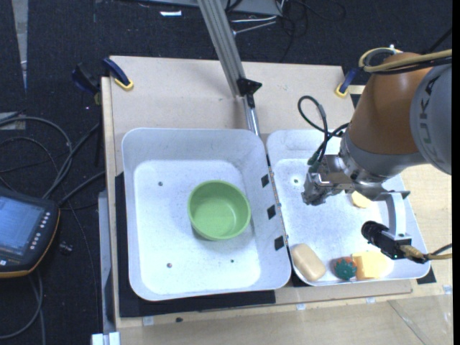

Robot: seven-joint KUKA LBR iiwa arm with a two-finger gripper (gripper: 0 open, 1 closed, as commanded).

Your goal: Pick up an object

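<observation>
Over the right bin (287, 149) the tool (314, 195) is hanging, its state impossible to tell; it should be centring squarely over the tan bar (308, 262) before descending.

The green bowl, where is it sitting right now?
The green bowl sits upright near the middle of the left bin in the camera view, across the divide from the right bin where the arm works.

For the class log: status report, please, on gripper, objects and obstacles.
Gripper low over right bin, nothing seen held. Tan block, teal piece, yellow block at near edge. Green bowl in left bin.
</observation>
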